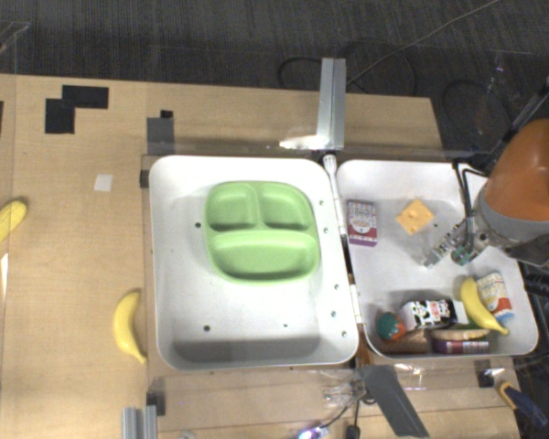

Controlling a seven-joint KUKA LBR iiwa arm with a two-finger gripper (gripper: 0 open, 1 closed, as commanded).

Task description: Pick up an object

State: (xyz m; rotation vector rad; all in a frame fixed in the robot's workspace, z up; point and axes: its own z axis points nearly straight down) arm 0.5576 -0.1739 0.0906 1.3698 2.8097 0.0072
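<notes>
White plastic everywhere here, two shallow bins side by side on a wooden bench. The left bin has a green divided plate sitting in the middle of it. The right bin is where all the small stuff is: a small purple and white box near the left wall, a yellow cracker-looking square a bit right of it, and along the near edge a cow-print carton, a reddish-green round thing, a dark bar, a banana and a little cup just beside the banana. The gripper hangs over the right side of that bin, between the cracker and the banana, with nothing visibly in it. Whether it's spread or closed I honestly can't make out, too small and cluttered. Out on the bench there's another banana and a corn cob at the far left.
</notes>
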